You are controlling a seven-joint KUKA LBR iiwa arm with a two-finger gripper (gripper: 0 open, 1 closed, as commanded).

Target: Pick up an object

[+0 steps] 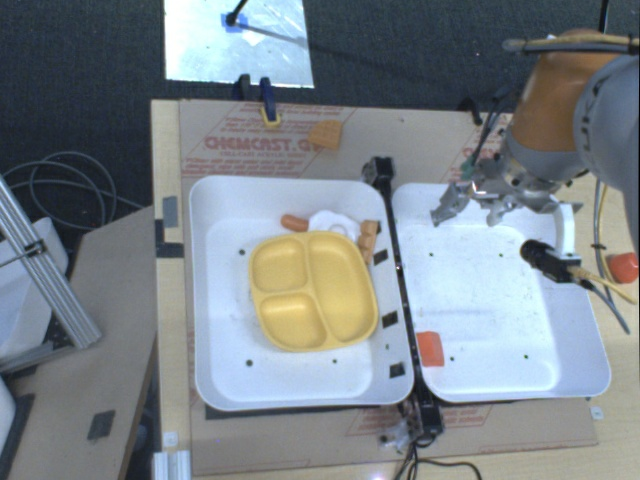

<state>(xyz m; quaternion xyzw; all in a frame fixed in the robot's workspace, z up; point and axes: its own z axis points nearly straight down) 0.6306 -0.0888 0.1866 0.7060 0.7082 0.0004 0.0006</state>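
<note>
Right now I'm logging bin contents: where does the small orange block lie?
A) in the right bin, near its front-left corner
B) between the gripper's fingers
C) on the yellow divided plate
A: the small orange block lies on the right bin floor, near its front-left corner.

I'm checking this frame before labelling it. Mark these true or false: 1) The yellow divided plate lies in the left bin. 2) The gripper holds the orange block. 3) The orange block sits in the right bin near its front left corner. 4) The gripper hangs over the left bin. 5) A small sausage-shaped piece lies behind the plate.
1) True: the yellow divided plate lies in the left bin.
2) False: the gripper has nothing between its fingers; the orange block lies far from it.
3) True: it sits in the right bin there.
4) False: it hangs over the right bin's back edge.
5) True: the sausage-shaped piece lies there.
</note>
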